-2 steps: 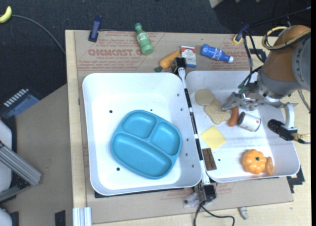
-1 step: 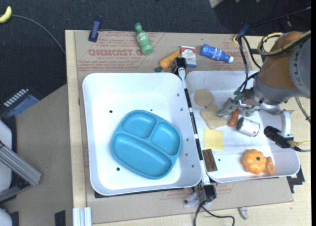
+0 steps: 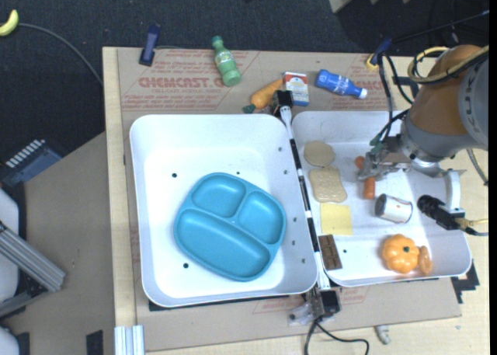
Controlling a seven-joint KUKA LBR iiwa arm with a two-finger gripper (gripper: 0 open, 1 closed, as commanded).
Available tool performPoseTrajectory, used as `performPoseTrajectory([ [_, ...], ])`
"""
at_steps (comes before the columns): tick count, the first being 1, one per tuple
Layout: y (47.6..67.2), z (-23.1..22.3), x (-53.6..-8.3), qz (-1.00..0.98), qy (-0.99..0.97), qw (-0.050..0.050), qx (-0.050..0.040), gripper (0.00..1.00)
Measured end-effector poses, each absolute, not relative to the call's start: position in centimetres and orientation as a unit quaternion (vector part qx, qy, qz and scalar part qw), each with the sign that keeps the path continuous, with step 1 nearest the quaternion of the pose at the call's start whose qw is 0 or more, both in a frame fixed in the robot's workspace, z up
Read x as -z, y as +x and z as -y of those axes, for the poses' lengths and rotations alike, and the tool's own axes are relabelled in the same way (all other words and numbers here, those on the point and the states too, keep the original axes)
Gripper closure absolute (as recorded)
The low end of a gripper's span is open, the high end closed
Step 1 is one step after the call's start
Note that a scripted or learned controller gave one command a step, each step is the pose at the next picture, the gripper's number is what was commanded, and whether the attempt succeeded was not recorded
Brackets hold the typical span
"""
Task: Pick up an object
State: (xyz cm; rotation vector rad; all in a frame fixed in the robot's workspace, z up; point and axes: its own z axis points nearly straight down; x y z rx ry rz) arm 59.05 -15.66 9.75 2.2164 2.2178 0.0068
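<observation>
My gripper (image 3: 379,164) hangs low over the middle of the right bin (image 3: 458,256), reaching in from the right. Just under and left of it lies a small orange-red piece (image 3: 369,187), with another red bit (image 3: 359,161) beside the gripper. Whether anything is between the fingers is hidden. A white and grey cylinder (image 3: 393,207) lies just below the gripper. An orange pumpkin (image 3: 402,254) rests near the bin's front. Along the bin's left side lie a round tan biscuit (image 3: 318,153), a tan bread slice (image 3: 328,185), a yellow cheese square (image 3: 335,219) and a brown bar (image 3: 328,251).
The left bin (image 3: 155,151) holds a blue divided plate (image 3: 229,225). Behind the bins on the board lie a green bottle (image 3: 226,62), a blue bottle (image 3: 340,83), a carrot (image 3: 268,93), a small carton (image 3: 296,88) and a blue clip (image 3: 149,44).
</observation>
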Motion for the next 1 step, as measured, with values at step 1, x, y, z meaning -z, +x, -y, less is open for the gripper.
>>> performPoseTrajectory([
  [1, 59.87, 7.34, -18.58, -0.708, 0.706, 0.001, -0.0014, 1.0],
])
